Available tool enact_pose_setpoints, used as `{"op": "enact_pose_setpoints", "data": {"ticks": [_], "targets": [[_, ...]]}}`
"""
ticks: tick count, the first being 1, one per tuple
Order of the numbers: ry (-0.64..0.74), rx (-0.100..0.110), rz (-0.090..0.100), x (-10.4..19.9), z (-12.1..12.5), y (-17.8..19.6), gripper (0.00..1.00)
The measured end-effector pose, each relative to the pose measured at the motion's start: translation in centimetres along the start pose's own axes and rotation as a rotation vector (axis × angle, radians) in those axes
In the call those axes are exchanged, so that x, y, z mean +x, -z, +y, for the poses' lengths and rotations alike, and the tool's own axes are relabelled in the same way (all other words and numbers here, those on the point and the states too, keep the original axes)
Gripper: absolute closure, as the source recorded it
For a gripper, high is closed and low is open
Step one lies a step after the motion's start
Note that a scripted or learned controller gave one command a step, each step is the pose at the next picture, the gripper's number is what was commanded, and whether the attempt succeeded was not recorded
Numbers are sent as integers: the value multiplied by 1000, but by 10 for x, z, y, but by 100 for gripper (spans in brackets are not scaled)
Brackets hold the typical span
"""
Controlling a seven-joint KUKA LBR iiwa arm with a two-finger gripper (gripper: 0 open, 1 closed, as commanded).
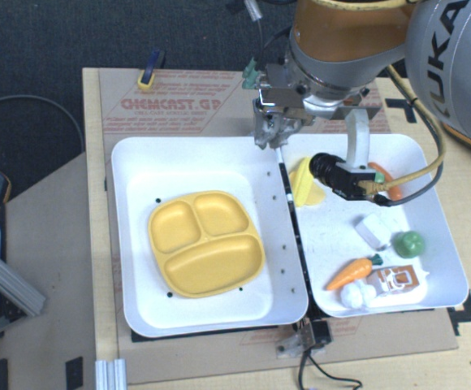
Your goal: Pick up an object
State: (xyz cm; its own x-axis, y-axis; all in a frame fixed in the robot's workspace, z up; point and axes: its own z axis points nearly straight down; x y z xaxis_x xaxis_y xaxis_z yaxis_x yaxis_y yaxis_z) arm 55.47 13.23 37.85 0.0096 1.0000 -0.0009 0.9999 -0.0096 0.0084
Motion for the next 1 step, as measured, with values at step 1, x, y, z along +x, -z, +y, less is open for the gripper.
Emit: {"op": "enact_pose_setpoints", "data": {"ticks": [1], "targets": [[10,23,-2,39,-10,-249,100]]}}
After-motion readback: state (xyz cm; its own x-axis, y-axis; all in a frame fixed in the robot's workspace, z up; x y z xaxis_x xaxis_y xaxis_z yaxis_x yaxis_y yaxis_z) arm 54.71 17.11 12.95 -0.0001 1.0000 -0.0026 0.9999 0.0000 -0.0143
